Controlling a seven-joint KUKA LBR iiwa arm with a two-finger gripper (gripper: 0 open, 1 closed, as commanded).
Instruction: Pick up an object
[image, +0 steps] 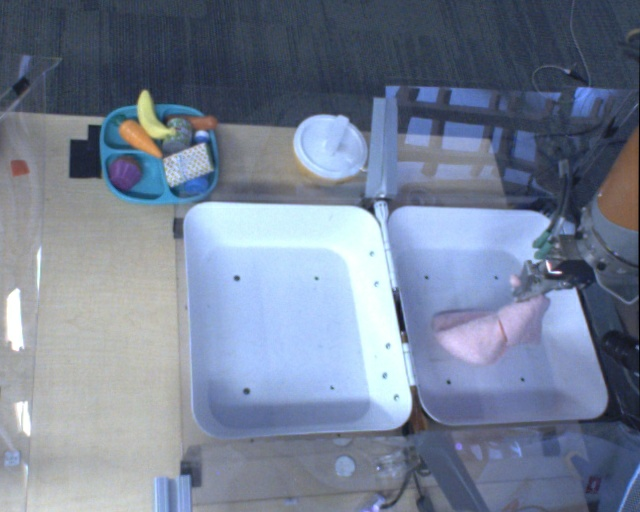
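Pink soft cloth (486, 331), crumpled, in right bin (590, 400); fingers (531, 283) pinched on its raised corner.

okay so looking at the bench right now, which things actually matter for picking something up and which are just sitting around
Part of the job:
- pink cloth in the right bin
- tool, at the cloth's upper right end

Just lying about:
- left bin
- blue tray of toy food, beyond the left bin
- yellow bowl with white lid beside that tray
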